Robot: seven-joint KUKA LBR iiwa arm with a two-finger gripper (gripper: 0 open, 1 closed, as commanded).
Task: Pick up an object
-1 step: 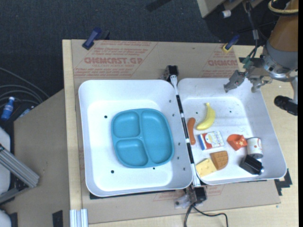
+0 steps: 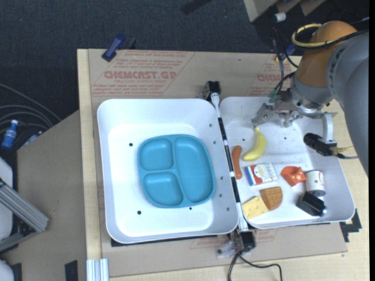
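Note:
The right bin holds several small items: a yellow banana, an orange-red sausage, a small white carton, a red piece, a small can, a brown waffle, a yellow cheese wedge and a black block. My gripper hangs over the bin's far part, just above and right of the banana. Nothing is seen in its grasp.
A blue divided plate lies in the left bin. The grey arm with its orange band comes in from the upper right. The wall between the bins runs close to the sausage.

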